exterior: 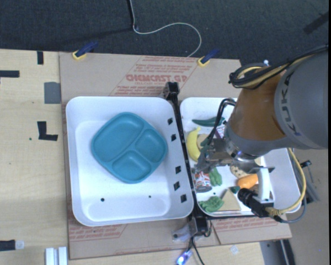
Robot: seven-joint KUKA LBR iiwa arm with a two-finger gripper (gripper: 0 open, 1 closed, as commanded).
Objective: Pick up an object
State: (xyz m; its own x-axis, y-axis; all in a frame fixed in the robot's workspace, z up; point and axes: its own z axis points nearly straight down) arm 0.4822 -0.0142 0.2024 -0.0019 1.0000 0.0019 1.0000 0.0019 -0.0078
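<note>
The left white bin (77, 148) holds a blue plastic divided plate (129, 147) near its centre. In the right white bin (284, 173) small objects lie crowded: a yellow banana-shaped piece (193, 144) at nine o'clock, a green leafy toy (211, 204) at seven o'clock, an orange piece (246, 180) near the middle. The grey and orange arm (276, 112) covers most of this bin from three o'clock. The pincer (208, 160) is low over the objects beside the banana; I cannot tell its state.
</note>
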